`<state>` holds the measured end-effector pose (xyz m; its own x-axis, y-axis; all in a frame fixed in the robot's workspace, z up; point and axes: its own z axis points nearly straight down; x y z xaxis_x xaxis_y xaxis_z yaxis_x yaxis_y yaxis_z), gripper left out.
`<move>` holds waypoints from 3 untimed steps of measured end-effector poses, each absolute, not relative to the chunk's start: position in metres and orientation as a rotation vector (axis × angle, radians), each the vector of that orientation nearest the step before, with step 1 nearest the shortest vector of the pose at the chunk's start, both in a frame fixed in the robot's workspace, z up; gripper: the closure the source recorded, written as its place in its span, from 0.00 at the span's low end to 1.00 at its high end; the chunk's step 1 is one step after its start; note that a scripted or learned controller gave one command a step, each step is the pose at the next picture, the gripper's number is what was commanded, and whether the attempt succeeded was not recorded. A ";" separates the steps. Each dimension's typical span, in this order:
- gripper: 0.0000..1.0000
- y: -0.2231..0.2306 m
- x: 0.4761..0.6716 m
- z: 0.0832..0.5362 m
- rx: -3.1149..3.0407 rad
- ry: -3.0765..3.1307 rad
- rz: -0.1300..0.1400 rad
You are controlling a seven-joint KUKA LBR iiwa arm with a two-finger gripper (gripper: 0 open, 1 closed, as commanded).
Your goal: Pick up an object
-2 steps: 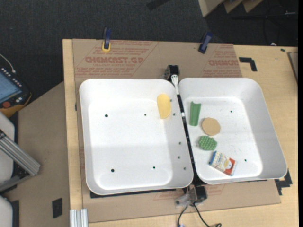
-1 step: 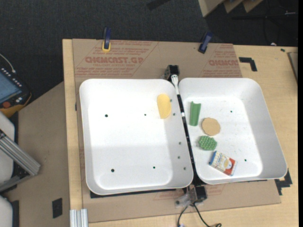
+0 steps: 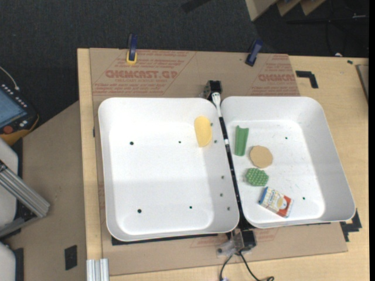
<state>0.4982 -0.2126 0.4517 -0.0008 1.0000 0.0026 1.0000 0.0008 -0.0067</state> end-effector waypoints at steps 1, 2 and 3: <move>1.00 -0.211 0.485 0.340 -2.215 -2.212 0.008; 1.00 -0.225 0.480 0.409 -2.229 -2.227 -0.003; 1.00 -0.144 0.481 0.439 -2.216 -2.236 -0.008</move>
